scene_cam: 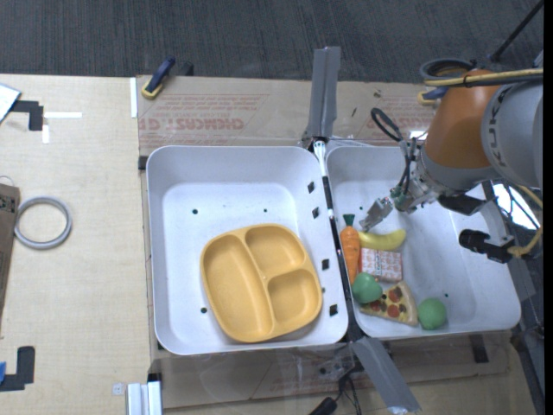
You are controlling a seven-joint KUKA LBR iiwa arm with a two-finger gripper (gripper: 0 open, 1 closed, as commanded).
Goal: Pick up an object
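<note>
The bench (69,318) carries two white bins side by side. The left bin (173,180) holds a yellow divided plate (259,279) lying toward its 6 o'clock edge. The right bin (467,292) holds the pickable things, all crowded along its 9 o'clock wall: a carrot (350,247) standing lengthwise against the divider, a banana (385,239) just beside it at 3 o'clock, a pink wafer packet (383,264) touching the banana's underside, a green leafy piece (366,287) and a pizza slice (390,303) below that, and a lime-green ball (432,313) at the slice's 3 o'clock. The grey arm (484,128) with its orange band reaches in from 3 o'clock, and its tool (375,213) hangs just above the banana and the carrot's top, at their 12 o'clock; whether its jaws are spread or pressed together cannot be told. Out on the bench at 9 o'clock lies a tape roll (40,222), and a blue-and-yellow clip (158,77) sits at 11 o'clock.
</note>
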